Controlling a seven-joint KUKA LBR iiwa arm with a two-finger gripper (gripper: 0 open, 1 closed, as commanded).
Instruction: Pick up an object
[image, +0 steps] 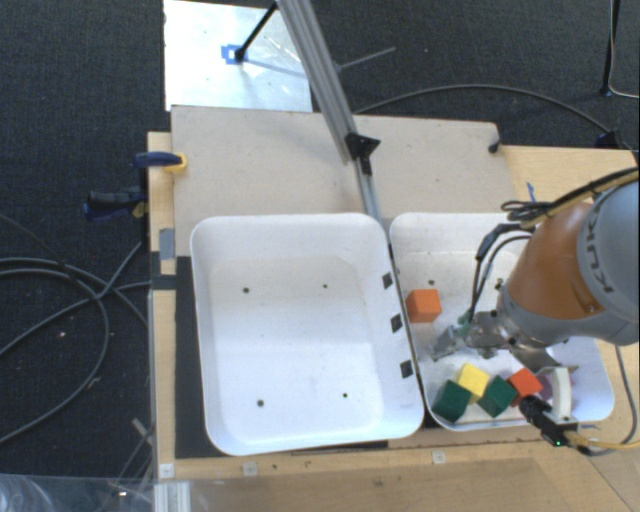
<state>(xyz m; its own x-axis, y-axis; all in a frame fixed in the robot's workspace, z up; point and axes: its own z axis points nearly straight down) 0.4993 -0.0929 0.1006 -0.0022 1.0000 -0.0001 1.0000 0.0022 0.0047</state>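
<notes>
The claw (452, 340) hangs open and empty in the right bin (440, 232), between the orange block (424, 305) and yellow block (473, 380). Risk: descending into this gap would close on nothing.

A blue-handled clamp (112, 203) is gripping the beige bench's (260, 160) nine o'clock edge; black cables (60, 300) are trailing across dark carpet (70, 90).

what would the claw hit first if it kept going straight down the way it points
Probably the bare floor of the right bin, between the orange block and the yellow block. The claw hangs there, though depth is hard to judge.
</notes>
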